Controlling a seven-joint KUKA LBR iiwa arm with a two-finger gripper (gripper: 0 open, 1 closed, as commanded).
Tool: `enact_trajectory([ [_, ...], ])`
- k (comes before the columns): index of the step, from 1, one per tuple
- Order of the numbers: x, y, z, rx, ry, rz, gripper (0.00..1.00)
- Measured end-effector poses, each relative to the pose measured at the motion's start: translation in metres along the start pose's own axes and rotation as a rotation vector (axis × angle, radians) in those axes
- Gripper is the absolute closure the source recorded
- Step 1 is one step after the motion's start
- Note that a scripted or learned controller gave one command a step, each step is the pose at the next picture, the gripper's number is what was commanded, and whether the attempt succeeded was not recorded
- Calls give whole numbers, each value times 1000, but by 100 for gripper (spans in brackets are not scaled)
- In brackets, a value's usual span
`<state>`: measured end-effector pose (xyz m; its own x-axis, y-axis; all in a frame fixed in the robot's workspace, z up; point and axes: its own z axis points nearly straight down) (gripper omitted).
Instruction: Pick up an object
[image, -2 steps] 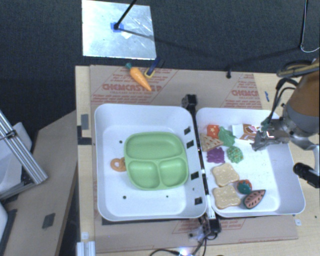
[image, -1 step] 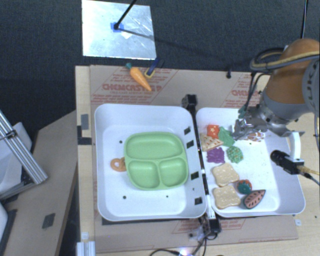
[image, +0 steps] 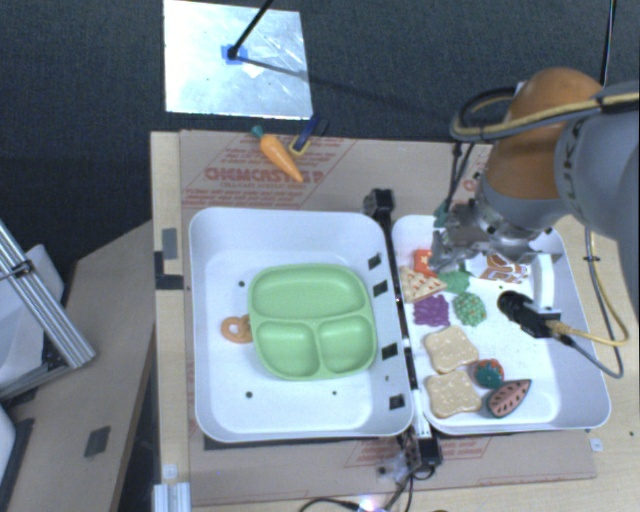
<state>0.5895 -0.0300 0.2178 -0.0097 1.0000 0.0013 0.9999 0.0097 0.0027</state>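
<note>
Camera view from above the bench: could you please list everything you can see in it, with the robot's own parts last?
Bins: two, white, side by side on the bench.
Divided tray: one, light green, left bin.
Pretzel: one, brown, left bin, beside the tray.
Toast slices: two, tan, right bin, front.
Grapes: one bunch, purple, right bin.
Broccoli piece: one, green, right bin.
Leaf-shaped piece: one, brown, right bin, front corner.
Carrot: one, orange, behind the bins.
Foil sheet: one, silver, far back.
Gripper: one, grey, over the right bin's back.

Even overhead light, white bins (image: 300, 225) bright, glare on foil sheet (image: 238, 62), soft shadows, slightly grainy focus
</note>
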Motion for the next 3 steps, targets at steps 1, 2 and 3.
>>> enact_trajectory([
  [1,39,24,2,0,1,1,100],
  [2,90,47,6,-1,1,0,100],
  [3,114,54,3,0,-1,3,100],
])
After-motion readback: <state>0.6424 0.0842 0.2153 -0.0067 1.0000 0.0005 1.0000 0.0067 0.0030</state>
